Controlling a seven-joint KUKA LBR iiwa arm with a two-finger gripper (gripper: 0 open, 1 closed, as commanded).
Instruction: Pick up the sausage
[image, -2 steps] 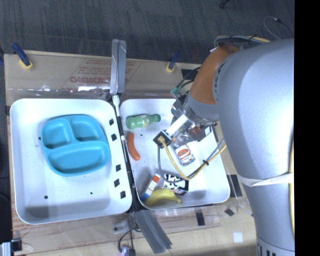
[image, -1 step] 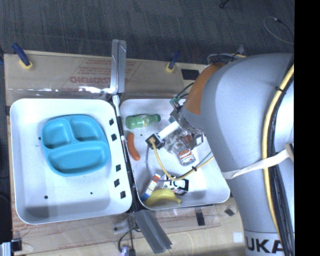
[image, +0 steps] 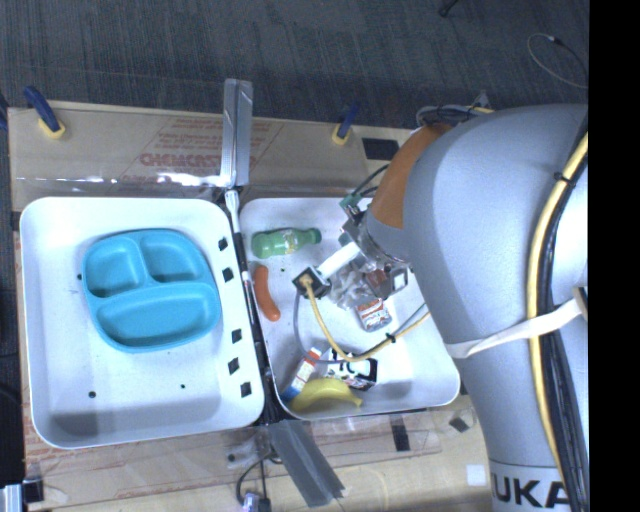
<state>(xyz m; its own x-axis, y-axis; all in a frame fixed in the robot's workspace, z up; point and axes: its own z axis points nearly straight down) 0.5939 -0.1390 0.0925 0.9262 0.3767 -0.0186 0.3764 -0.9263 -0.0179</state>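
Hand (image: 368, 285) low over right bin (image: 425, 372), mid-frame; spread or pressed together, cannot tell. Sausage (image: 266, 292) lies apart, left of hand, by bin's left wall, below green bottle (image: 285, 241). Judgement: pick not done; reach and grasp left. Banana (image: 325, 397) at bin's lower edge. Blue tray (image: 152, 289) in left bin (image: 60, 400). Cardboard-covered counter (image: 120, 140), dark floor beyond.

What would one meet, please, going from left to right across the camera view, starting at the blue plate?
Blue divided plate → sausage → green bottle → end effector → grey arm.
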